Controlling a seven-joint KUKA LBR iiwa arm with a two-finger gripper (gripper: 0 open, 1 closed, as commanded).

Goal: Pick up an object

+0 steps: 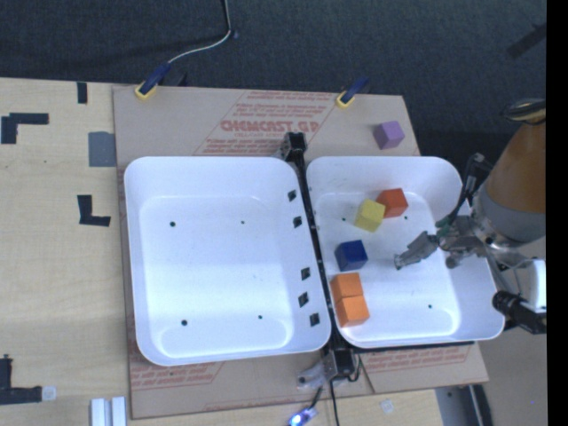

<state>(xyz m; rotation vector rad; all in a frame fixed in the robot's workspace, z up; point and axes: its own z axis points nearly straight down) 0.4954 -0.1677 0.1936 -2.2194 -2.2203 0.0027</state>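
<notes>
- The gripper hung over the right bin, reaching in from the right, its fingers pointing left toward the blocks.
- Whether the jaws were spread or pressed together, I could not tell; nothing showed between them.
- Blocks sat in the left half of that bin: an orange cube at the far side, touching a yellow cube just to its left.
- A blue cube lay nearer, close to the divider between the bins, and well left of the gripper tip with bare white floor between them.
- A taller orange block sat nearest the camera, tight against the bin's left wall, just below the blue cube.
- Open room: the right and near-right floor of the bin was bare white, right up to the rim.
- The left wall was the tight spot, with the blue cube and orange block crowding it and black clips running along the divider.
- The left bin sat beside it, the two rims meeting at the divider.
- Outside the bins, a purple cube rested on the cardboard sheet, beyond the right bin's far rim.
- Two clamps pinned the cardboard's far edge, and a cable trailed off across the dark floor.
- The arm, its orange band showing, stood over the bin's right rim.
</notes>
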